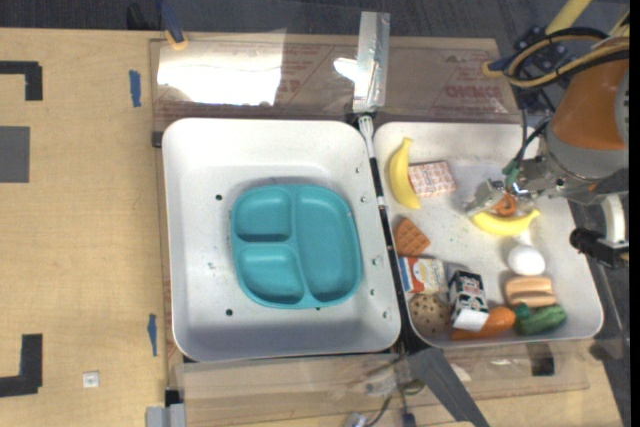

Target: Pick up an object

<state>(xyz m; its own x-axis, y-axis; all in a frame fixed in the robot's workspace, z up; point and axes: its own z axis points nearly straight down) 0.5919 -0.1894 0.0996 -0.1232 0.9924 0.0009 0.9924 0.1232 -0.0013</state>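
Right bin (pixel 585 275): tool (pixel 503 198), grip state indeterminate, over a short yellow banana (pixel 505 222) near the far-right wall, white egg (pixel 526 262) just beside, carton (pixel 431 178) and long banana (pixel 400 173) further left.

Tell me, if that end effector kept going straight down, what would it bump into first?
Most likely the small banana in the right bin; the end effector sits right over it, though height above is hard to judge.

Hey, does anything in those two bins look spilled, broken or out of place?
Nothing looks spilled or broken. The toy food lies jumbled in the right bin, some pieces leaning against each other near the cookie and milk carton. The teal divided plate sits flat in the left bin.
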